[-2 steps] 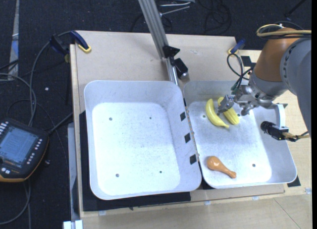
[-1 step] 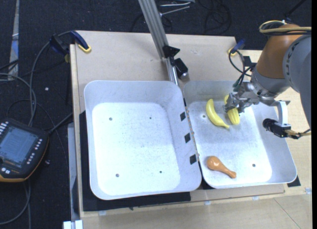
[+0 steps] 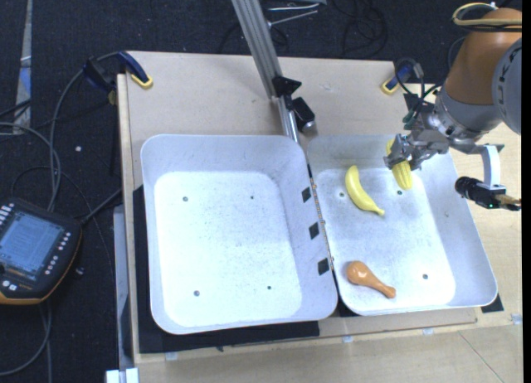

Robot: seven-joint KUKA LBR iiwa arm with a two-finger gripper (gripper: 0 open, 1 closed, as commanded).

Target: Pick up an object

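Note:
My gripper [image 3: 403, 157] hangs over the far part of the right bin [image 3: 465, 232]. It is shut on a small yellow object [image 3: 403, 177], which sticks out below the fingers. A yellow banana [image 3: 362, 190] lies on the bin floor just left of the gripper, apart from it. An orange pear-shaped toy [image 3: 368, 278] lies near the bin's front edge.
The left bin [image 3: 224, 232] stands beside the right one, with black clips [image 3: 319, 229] along the shared rim. A slanted metal pole [image 3: 264, 50] rises behind the bins. Yellow clamps [image 3: 392, 85] hold the bench's far corners. A black fitting [image 3: 477, 189] juts from the arm's wrist.

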